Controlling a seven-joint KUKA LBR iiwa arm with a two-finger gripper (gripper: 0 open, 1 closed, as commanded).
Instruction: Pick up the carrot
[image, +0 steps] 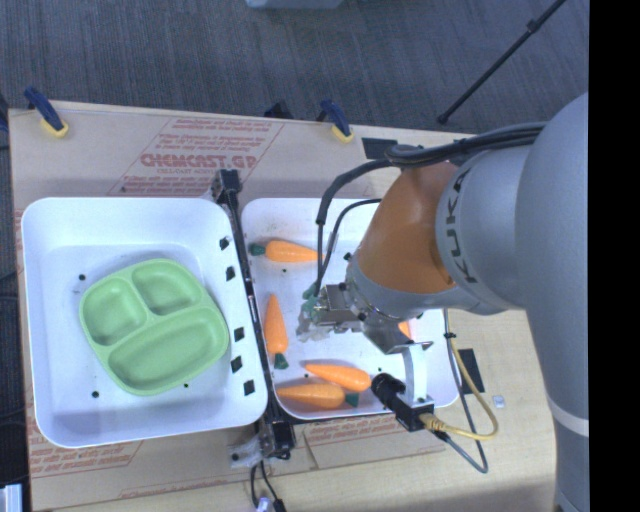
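Orange carrot (275, 326) just left of the claw (322, 312), apart from it, claw's grip state unclear

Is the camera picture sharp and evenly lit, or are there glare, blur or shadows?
Camera view: light is even and soft; the green plate and carrots such as the top one look sharp; the arm throws only a faint shadow into the right bin; the gripper area looks cluttered.

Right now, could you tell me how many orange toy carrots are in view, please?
4: one near the right bin's far end, one along its left wall, two at its near end. An orange glimpse by the arm may be another.
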